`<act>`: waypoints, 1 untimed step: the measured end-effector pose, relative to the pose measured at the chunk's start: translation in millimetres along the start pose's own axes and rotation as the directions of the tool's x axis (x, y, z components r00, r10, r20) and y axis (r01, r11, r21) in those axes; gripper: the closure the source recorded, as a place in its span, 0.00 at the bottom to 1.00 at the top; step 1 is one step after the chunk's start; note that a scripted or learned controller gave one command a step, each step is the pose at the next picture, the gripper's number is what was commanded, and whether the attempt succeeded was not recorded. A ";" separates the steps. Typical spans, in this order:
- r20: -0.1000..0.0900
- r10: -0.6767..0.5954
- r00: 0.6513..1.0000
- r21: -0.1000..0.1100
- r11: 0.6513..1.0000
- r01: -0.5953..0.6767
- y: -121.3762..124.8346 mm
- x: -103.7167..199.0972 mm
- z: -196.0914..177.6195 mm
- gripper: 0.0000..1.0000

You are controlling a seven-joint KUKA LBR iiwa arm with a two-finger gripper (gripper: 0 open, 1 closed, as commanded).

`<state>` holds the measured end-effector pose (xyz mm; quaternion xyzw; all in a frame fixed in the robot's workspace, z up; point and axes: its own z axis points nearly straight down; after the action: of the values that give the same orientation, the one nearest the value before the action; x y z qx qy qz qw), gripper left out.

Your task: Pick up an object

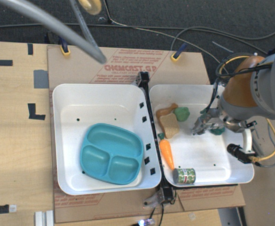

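Two white bins (62, 126), one teal tray (111, 153), one carrot (167, 153), one can (185, 175).

Both white bins (64, 102) appear as smooth, slightly glossy plastic. The teal divided tray (111, 153) is matt plastic. The bench sheet (128, 62) beneath is matt brown cardboard with red print; the surrounding tabletop (15, 140) looks like pale wood. The small can (185, 175) shows a shiny metal rim and a printed label.

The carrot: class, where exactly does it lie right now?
The carrot lies in the right bin, against that bin's left wall, just below the tan bread slice and above the small can.
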<state>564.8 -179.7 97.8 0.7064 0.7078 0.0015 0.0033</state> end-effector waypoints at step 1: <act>-0.002 0.000 1.000 0.004 1.000 0.000 1.2 -0.8 -62.5 1.00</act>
<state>565.6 -180.3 160.2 0.7065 0.7077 0.0007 0.0010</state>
